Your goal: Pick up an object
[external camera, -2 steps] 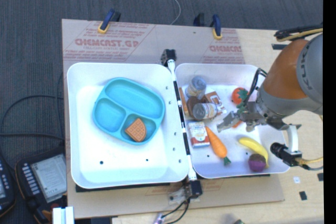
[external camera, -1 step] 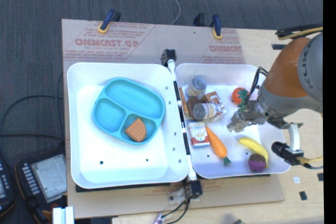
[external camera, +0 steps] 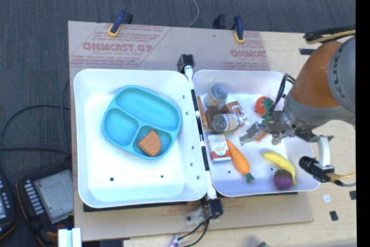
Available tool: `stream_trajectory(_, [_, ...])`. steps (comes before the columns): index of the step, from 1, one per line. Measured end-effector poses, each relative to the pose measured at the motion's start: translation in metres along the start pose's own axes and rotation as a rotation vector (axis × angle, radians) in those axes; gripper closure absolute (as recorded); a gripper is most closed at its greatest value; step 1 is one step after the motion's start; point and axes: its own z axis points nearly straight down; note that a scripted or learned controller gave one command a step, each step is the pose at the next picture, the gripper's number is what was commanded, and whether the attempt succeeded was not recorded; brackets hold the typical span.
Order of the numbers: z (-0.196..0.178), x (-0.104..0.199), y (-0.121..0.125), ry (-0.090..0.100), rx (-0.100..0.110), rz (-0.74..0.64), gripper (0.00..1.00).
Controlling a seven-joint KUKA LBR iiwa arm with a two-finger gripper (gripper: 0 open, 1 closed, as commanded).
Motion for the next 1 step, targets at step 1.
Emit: stream_trajectory(1, [-0.0067,0.0007,0.0000,0.001,0.004,-0.001,1.00])
